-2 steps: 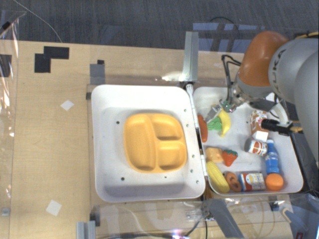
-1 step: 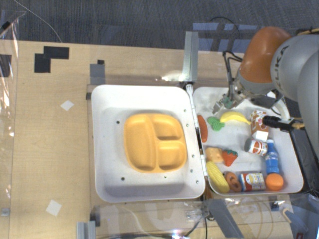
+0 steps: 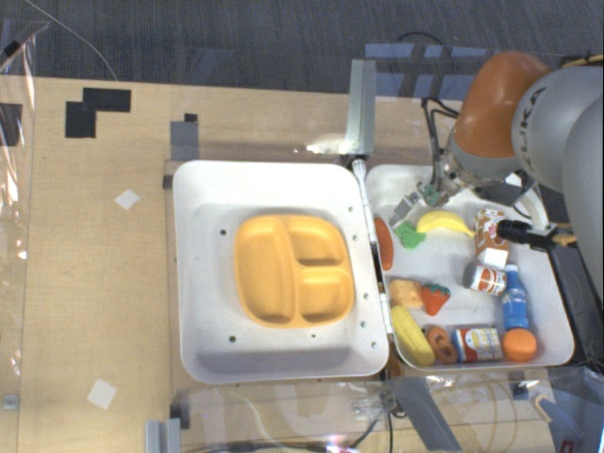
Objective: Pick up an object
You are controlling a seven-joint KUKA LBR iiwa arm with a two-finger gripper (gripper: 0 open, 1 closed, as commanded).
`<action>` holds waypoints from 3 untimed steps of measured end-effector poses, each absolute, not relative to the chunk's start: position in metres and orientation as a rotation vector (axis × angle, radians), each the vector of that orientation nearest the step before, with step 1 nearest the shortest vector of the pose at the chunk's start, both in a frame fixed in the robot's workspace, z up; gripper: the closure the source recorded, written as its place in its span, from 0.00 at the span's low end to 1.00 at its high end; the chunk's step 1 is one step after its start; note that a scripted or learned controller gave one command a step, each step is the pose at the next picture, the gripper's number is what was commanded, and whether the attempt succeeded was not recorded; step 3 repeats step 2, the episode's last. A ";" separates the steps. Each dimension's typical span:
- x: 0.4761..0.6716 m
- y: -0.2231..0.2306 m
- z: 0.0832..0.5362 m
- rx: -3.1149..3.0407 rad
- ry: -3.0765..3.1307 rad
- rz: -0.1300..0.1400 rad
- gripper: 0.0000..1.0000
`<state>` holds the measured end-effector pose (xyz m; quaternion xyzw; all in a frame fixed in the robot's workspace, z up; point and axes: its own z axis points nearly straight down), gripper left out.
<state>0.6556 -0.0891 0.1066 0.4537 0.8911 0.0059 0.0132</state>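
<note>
My gripper [image 3: 415, 204] hangs low over the far left part of the right bin [image 3: 559, 321], under the arm's orange band. Just below it lie a green toy vegetable [image 3: 410, 237] and a yellow banana [image 3: 444, 223]. A red sausage [image 3: 382, 242] lies along the bin's left wall. Nothing shows as lifted off the bin floor. Toward the bin's near end sit a bread piece [image 3: 406, 293], a red strawberry-like toy [image 3: 434, 299], a corn cob [image 3: 411, 333], a donut [image 3: 439, 340], a lying can [image 3: 479, 343] and an orange [image 3: 520, 344].
The left bin [image 3: 203, 338] holds a yellow divided tray [image 3: 294, 270]. On the right side of the right bin stand a blue bottle [image 3: 515, 302], a small red-and-white can [image 3: 488, 278] and a brown carton [image 3: 489, 226]. A metal divider [image 3: 362, 111] rises behind the bins.
</note>
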 end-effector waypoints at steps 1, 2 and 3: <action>0.665 -0.113 0.093 1.204 2.913 0.009 0.00; 0.663 -0.106 0.089 0.670 3.074 -0.017 0.00; 0.663 -0.106 0.089 0.670 3.074 -0.017 0.00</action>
